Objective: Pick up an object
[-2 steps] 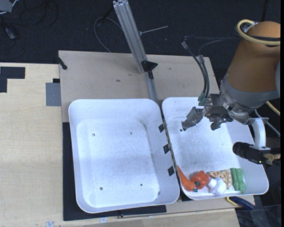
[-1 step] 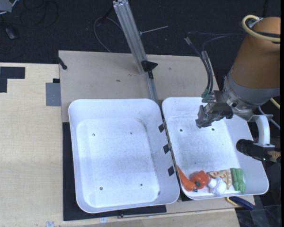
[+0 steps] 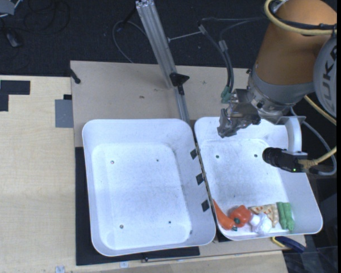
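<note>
camera view
- Objects, place: small pile (image 3: 256, 216) in the lower right of the frame, in the near corner of the right bin (image 3: 238, 164); orange-red piece (image 3: 234, 216) at the left of the pile, tan piece (image 3: 265, 210) and white piece (image 3: 261, 224) in the middle, green piece (image 3: 285, 215) at the right.
- Objects, long axis: pile stretched left to right along the bin's lower wall; green piece lying nearly top to bottom in the frame; orange-red piece slanted, its thin end toward the divider between the bins.
- Gripper, place: gripper (image 3: 232, 125) in the upper middle-right of the frame, over the far edge of the right bin, near its upper left corner.
- Key relation: pile well apart from the gripper, lower in the frame and a little to the right; bare white floor of the bin between them.
- Fingers, state: dark and small against the bin wall, open or closed not possible to tell; nothing seen between them.
- Arm, pose: orange band (image 3: 292, 36) at the upper right, wrist leaning down and to the left toward the bin.
- Left bin (image 3: 136, 181): beside the right one, on the counter (image 3: 28, 169).
- Next move, judged: travel toward the lower right, then descent on one piece; orange-red piece probably the nearest.
</note>
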`<state>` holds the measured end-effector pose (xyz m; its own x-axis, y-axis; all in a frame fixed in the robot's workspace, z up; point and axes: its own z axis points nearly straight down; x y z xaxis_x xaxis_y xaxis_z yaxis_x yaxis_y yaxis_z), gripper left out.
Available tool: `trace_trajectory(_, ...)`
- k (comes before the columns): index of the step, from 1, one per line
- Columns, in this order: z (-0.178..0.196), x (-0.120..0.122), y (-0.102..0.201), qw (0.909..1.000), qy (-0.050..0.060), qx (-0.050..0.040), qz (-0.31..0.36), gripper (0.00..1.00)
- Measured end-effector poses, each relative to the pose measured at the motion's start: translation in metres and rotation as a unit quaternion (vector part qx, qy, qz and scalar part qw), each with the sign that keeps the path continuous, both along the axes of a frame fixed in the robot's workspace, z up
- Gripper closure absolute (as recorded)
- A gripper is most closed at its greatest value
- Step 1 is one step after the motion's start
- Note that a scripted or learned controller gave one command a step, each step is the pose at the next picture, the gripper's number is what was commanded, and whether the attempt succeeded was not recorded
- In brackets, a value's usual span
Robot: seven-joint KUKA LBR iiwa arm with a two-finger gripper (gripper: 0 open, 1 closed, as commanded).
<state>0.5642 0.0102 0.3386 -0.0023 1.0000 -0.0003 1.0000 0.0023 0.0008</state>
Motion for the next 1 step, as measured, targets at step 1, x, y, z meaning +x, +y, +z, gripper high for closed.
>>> trace_trajectory(1,-0.0004,-0.0007,-0.0007,1.0,0.001,0.0,0.0,0.0)
